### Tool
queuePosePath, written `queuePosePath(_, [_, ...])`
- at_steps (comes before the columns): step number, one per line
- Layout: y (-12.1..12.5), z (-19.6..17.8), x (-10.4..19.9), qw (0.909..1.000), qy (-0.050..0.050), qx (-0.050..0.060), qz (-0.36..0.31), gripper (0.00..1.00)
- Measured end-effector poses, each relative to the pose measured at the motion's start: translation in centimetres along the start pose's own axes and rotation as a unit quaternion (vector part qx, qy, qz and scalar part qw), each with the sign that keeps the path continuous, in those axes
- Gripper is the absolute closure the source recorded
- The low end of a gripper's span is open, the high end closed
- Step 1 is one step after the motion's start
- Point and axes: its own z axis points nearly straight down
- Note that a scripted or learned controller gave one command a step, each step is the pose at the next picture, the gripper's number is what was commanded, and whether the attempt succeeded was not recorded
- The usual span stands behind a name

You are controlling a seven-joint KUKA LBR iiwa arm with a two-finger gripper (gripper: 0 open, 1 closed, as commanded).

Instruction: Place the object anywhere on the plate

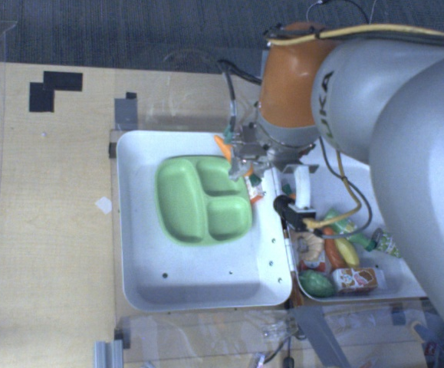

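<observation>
A light green divided plate [198, 199] lies in the left white bin [198, 290], toward its back. My gripper [242, 162] hangs over the plate's far right corner, by the bin's right wall. It is shut on a thin orange object [222, 145]. One end of the object pokes out to the gripper's upper left, and another orange bit [256, 198] shows below the gripper. The gripper body hides the object's middle. The object is above the plate's rim, and I cannot tell whether it touches the plate.
The right bin [406, 286] holds several toy foods: a green piece [317, 284], a printed packet [356, 280], a yellow piece [346, 249]. The grey arm [390, 106] covers much of that bin. Black cables [291, 209] hang near the divider between the bins.
</observation>
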Motion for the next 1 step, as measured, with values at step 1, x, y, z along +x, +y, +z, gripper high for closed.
queuePosePath(1, [0.01, -0.01, -0.04, 1.0000, 0.000, 0.000, 0.000, 0.00])
